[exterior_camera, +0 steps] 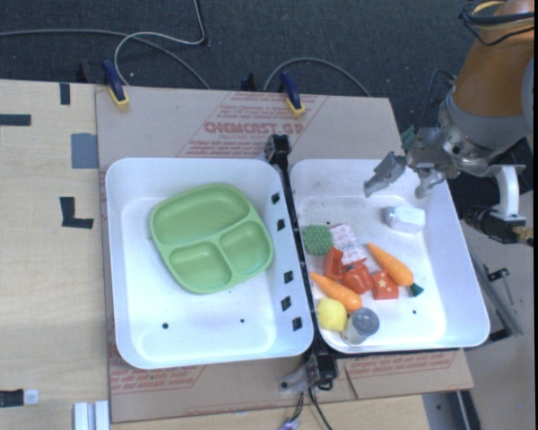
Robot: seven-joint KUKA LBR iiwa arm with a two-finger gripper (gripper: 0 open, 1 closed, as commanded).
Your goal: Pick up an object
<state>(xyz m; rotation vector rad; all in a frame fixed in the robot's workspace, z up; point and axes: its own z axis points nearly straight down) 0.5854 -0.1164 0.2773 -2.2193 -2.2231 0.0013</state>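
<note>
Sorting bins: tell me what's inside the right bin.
The right bin holds two carrots, red pieces, a lemon and a white block. Anything beneath the pile is hidden.

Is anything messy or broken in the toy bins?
Nothing looks broken or spilled. The toy food sits jumbled in the right bin: two carrots, a lemon, red pieces. The green plate lies a bit crooked in the left bin. The hand hovers, open.
</note>
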